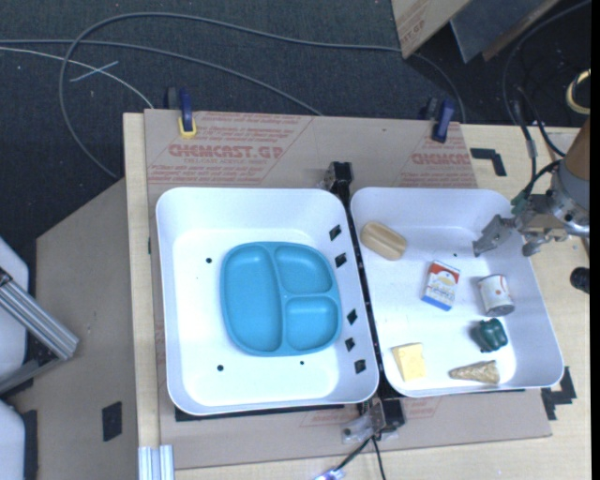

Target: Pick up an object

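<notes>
Near edge of right bin [553, 361]: yellow block [409, 360] and tan wedge [475, 372] seen side by side. Dark green object [489, 334] placed just behind wedge. Silver can [494, 293] laid on side, beside red-and-white carton [442, 284]. Tan bread roll [383, 240] set near far left corner. Blue divided plate [280, 297] centred in left bin [178, 281]. Gripper [511, 239] poised over far right corner, fingers spread wide, nothing held.

A light wooden tabletop [94, 281] stands on a dark floor [56, 112]. Thin grey cables [103, 37] curl across the floor at the upper left. A cardboard box [422, 23] sits at the top.
</notes>
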